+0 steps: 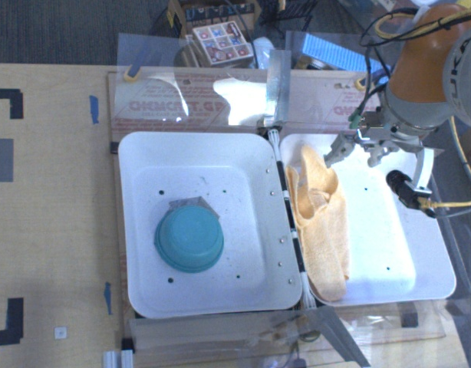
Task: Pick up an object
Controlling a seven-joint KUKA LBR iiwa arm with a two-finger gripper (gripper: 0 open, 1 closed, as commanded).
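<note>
Broadly, the pale wooden tabletop (51, 228) fills the left and lower parts of the frame, with black corner marks and small strips of blue tape on it. Two shallow white bins sit side by side on it: the left bin (143, 159) in the middle of the frame and the right bin (389, 251) toward the right edge.

Next in size, the arm (427, 67) enters at the upper right, its orange band uppermost and the grey wrist below it, tilted down toward the upper part of the right bin. Black and yellow cables loop around it. The end effector (357, 150) hangs over the bin's upper left area, its two thin fingers spread apart, released, with nothing between them. One fingertip is just beside the top of the yellow cloth.

That yellow cloth (324, 221) lies crumpled in a long strip down the left side of the right bin, against the wall shared with the left bin.

A teal bowl (189, 238) sits upside down in the lower left part of the left bin, on a small grey patch.

Behind the bins a clear sheet (182, 102) carries faint reddish lettering, too glared to read with certainty. Above it, at the top centre, lies a box with a coloured patterned lid (219, 41); any print on it is too small to read.
</note>
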